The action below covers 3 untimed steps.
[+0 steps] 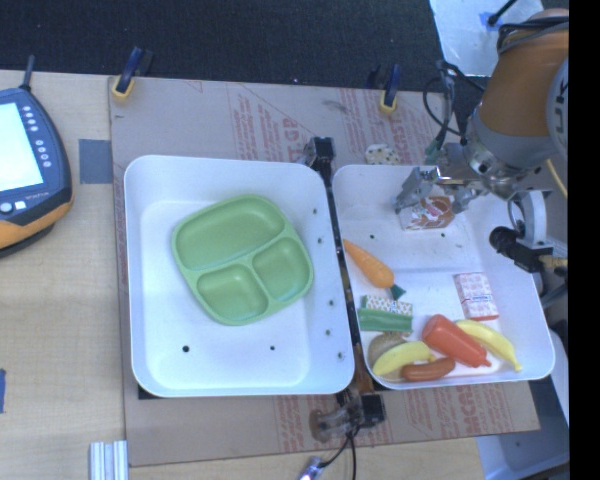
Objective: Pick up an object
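Note:
My gripper (427,196) hangs over the far part of the right bin (525,268), directly above a small clear packet with red print (433,213). The fingers appear to reach down around the packet, but their spread is hard to read. Lower in the same bin lie a carrot (368,264), a green block (385,319), a red pepper (454,339), two bananas (400,357) (492,340), a sausage (428,370) and a small pink-and-white packet (475,295).
The left bin (150,268) holds a green divided plate (242,258). A teach pendant (15,173) lies at the far left of the bench. Clamps (128,76) (388,88) grip the board's far edge. A black bracket (322,152) sits between the bins.

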Motion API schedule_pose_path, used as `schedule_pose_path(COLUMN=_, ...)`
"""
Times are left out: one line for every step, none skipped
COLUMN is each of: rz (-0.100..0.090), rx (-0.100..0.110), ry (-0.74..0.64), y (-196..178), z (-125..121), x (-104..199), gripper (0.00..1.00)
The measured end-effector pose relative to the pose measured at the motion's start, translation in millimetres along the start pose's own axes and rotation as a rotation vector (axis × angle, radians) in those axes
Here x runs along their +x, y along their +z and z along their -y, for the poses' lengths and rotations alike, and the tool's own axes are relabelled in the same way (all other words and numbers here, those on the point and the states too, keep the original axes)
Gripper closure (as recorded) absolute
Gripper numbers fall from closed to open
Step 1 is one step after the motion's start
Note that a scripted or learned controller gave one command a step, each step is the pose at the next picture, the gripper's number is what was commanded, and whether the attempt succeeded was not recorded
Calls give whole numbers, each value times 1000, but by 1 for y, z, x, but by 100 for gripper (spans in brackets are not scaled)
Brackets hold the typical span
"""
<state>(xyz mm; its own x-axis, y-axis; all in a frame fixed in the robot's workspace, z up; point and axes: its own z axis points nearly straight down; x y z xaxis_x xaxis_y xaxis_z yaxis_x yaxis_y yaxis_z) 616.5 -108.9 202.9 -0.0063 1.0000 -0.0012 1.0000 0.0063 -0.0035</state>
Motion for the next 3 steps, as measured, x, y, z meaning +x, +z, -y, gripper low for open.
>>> schedule_pose_path(rz=1, rx=-1, ry=0, y=11, z=-40, x=19, gripper=100)
schedule_pose_path(rz=1, rx=1, ry=-1, y=11, z=-27, x=66, gripper=100)
schedule_pose_path(rz=0, rx=-2, ry=3, y=11, z=-40, x=47, gripper=100)
